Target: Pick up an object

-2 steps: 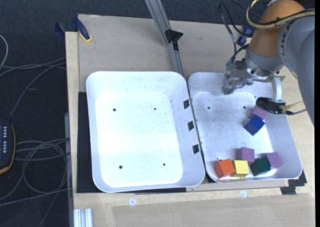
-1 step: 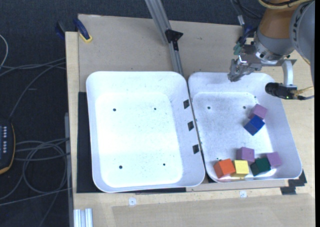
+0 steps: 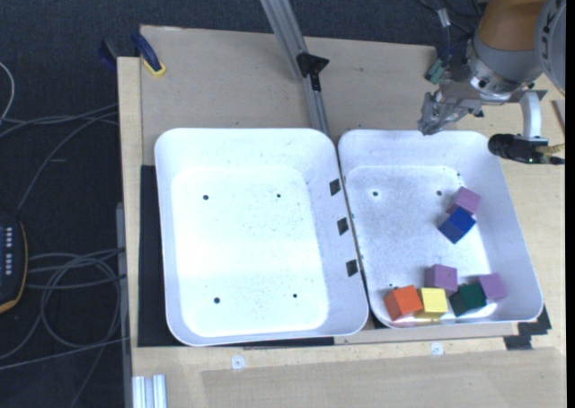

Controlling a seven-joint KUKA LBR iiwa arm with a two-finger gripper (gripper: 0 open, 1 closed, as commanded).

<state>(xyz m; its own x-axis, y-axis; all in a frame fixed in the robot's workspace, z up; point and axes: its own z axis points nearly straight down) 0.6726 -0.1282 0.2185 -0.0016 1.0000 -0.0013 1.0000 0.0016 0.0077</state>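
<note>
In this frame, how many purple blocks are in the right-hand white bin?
3. One small purple block touches the blue cube near the right white bin's far right. Another sits behind the yellow cube. The third is by the near right corner.

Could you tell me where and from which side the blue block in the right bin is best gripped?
Probably from straight above. The blue block touches the purple block on its far side, so close the fingers across the two side faces left clear; bare bin floor lies around them.
</note>
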